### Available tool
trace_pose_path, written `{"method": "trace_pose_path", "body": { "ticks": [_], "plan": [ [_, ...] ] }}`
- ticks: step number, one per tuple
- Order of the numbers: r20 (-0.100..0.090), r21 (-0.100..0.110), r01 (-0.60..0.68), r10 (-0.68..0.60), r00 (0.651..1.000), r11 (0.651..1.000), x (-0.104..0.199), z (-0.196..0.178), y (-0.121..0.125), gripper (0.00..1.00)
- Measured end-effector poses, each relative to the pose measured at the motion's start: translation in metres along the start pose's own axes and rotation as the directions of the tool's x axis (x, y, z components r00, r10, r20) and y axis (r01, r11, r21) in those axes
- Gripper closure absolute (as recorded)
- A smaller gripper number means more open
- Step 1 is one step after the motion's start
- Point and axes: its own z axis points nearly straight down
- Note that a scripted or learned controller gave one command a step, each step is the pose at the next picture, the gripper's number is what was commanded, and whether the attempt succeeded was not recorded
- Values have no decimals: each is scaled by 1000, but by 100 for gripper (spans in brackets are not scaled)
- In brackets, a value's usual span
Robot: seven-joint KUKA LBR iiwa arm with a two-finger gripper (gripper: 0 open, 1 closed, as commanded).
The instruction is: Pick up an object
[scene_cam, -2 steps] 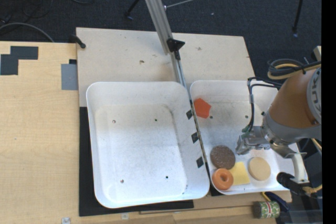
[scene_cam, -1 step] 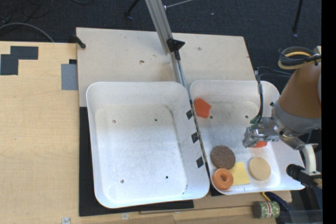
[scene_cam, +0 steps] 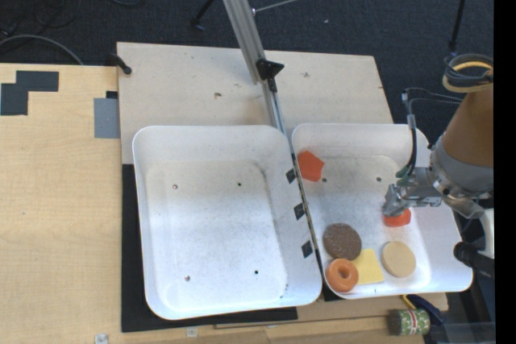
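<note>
An orange ring (scene_cam: 343,275) hugs the right bin's (scene_cam: 355,137) front rim; end effector (scene_cam: 397,205) grasps a red object (scene_cam: 397,216).

The arm (scene_cam: 474,137) comes in from the right side, its broad orange band uppermost and the grey wrist section just beneath it. From there it bends down and to the left, over the right-hand part of the workspace. The end effector (scene_cam: 401,201) hangs low at the arm's tip, a small metallic grey assembly pointing downward, with a thin dark cable looping up from it along the wrist. The arm's base lies out past the right edge.
</note>
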Motion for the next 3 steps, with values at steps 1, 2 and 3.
{"method": "trace_pose_path", "body": {
  "ticks": [1, 2, 3],
  "plan": [
    [1, -1, -1, 1, 1000, 1000, -7, -51, -8, 100],
    [-3, 3, 4, -4, 1000, 1000, 49, -55, 7, 100],
    [-2, 4, 4, -4, 1000, 1000, 100, -57, 19, 100]
  ]
}}
